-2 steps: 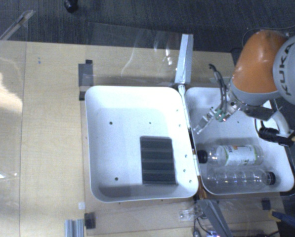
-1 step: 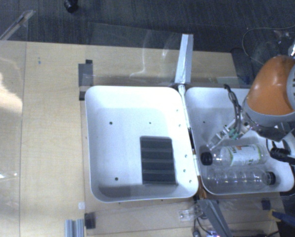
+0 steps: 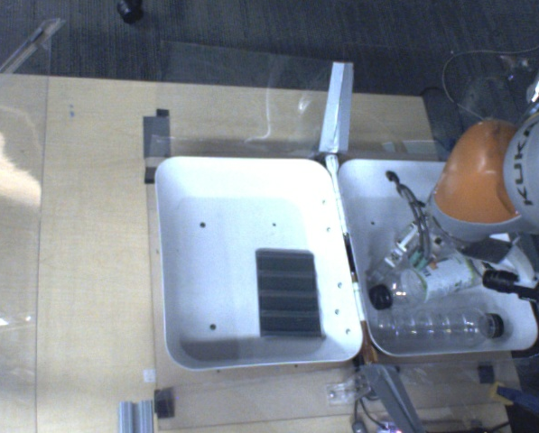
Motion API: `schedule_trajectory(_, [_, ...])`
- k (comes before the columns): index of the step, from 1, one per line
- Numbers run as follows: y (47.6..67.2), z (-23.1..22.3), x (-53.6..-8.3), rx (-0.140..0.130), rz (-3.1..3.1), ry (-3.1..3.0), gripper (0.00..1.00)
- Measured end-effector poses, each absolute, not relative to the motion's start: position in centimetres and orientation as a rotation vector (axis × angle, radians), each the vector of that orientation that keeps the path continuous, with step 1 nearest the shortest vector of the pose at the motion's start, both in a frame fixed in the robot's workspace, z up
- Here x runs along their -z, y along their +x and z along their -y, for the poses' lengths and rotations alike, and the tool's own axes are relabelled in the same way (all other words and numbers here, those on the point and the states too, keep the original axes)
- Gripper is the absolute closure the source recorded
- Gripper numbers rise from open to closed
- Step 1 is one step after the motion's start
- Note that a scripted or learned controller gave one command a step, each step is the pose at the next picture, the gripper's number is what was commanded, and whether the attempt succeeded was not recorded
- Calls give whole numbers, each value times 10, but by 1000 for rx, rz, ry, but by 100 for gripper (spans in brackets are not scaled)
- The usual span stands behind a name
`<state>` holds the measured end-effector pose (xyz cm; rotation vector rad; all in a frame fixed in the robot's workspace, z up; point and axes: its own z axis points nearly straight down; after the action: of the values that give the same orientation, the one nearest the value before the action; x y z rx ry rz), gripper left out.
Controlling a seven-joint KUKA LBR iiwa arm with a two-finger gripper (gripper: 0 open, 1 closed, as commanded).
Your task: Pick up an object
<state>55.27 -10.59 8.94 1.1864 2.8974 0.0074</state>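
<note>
My gripper (image 3: 412, 249) is low inside the right bin (image 3: 364, 197), under the orange wrist band (image 3: 472, 183). It is right over a clear bottle (image 3: 436, 282) that lies on its side with its black cap (image 3: 379, 296) pointing left. The gripper looks close to or touching this bottle's upper side, and nothing is visibly lifted. A second clear plastic bottle (image 3: 436, 328) lies along the bin's front wall, its dark cap (image 3: 493, 325) to the right. A dark ribbed rectangular block (image 3: 288, 291) lies flat in the left bin (image 3: 206, 197), toward its front right.
The divider rims of the two bins meet at about the middle of the view. A metal bar (image 3: 338, 106) stands behind that junction. Black cables (image 3: 513, 285) run across the right bin's right side. The wooden bench (image 3: 70, 242) surrounds the bins.
</note>
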Motion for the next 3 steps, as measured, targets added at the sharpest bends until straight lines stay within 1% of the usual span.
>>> schedule_trajectory(1, [556,105,-103,-15,-2885,1185,100])
schedule_trajectory(2, [556,105,-102,-14,-2886,1185,0])
schedule_trajectory(3, [622,108,-95,-5,-2794,1418,0])
